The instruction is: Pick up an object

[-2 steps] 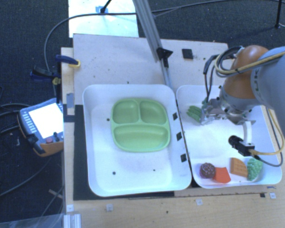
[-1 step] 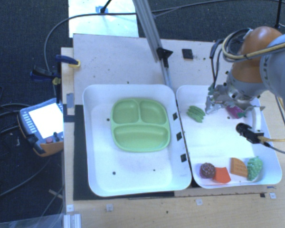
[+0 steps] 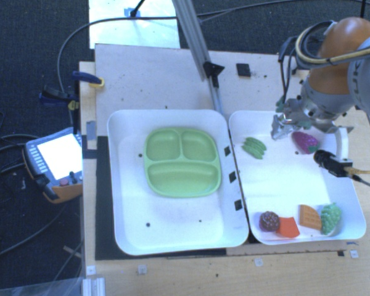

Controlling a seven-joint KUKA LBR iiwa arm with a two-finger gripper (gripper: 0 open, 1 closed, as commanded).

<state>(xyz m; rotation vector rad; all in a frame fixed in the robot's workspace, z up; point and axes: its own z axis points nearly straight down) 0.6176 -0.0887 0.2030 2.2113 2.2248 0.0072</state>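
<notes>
You're in the approach step: the gripper (image 3: 282,126) hangs over the right bin (image 3: 357,211), whether it is open or closed I cannot tell, the green pea pod (image 3: 254,147) lies just below-left of it, so next comes descent.

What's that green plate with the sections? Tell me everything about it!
The green plate is a light green tray, plastic by the look of it, squarish with rounded corners. It has three sections: two small ones along the far side and one long one along the near side. All three look bare. It lies flat in the left white bin, toward the bin's far half and a little turned. It rests on the bin's floor, well apart from the toy foods in the other bin.
</notes>
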